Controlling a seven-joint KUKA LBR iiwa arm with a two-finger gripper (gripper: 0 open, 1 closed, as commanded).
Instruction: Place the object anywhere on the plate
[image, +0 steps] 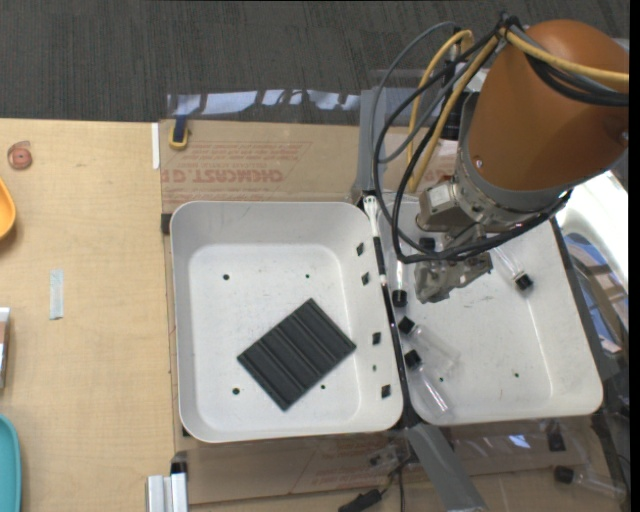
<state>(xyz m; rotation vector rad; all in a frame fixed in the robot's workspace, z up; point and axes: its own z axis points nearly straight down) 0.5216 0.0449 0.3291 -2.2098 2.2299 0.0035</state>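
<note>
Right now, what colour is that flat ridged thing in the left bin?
The ridged plate is dark grey, nearly black, seen clearly in the camera view.

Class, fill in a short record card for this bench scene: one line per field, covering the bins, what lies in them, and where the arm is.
left bin: holds a dark ribbed plate, lying flat and turned at an angle
right bin: the arm's end hangs over its upper left part
gripper: over the right bin; whether it holds anything cannot be told
arm: grey with an orange band, cables looped beside it
plate: nothing resting on it
</note>
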